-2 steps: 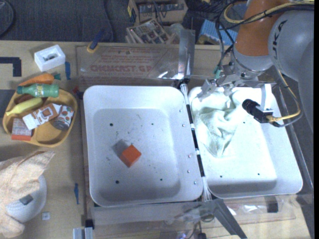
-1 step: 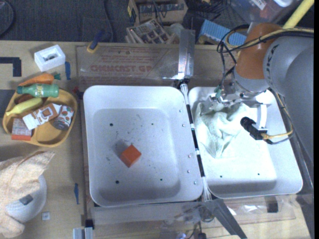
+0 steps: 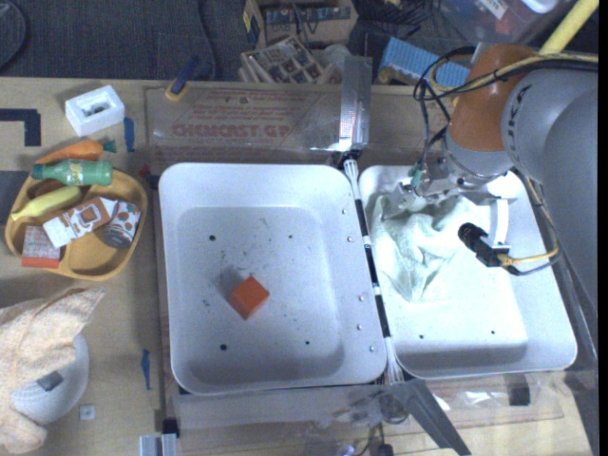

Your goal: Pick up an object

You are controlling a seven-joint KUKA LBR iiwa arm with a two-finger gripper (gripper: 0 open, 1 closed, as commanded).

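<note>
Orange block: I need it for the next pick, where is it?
The orange block lies in the left bin, near its middle, far from the cloth in the right bin.

We see pincer (image 3: 429, 184) hemmed: crumpled cloth (image 3: 414, 247) just below, bin divider (image 3: 364, 245) at left; open bin floor (image 3: 475, 321) beyond cloth.

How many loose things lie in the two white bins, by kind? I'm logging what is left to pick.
Orange block: 1, in the left bin
Pale crumpled cloth: 1, in the right bin, under the gripper
Total: 2
</note>
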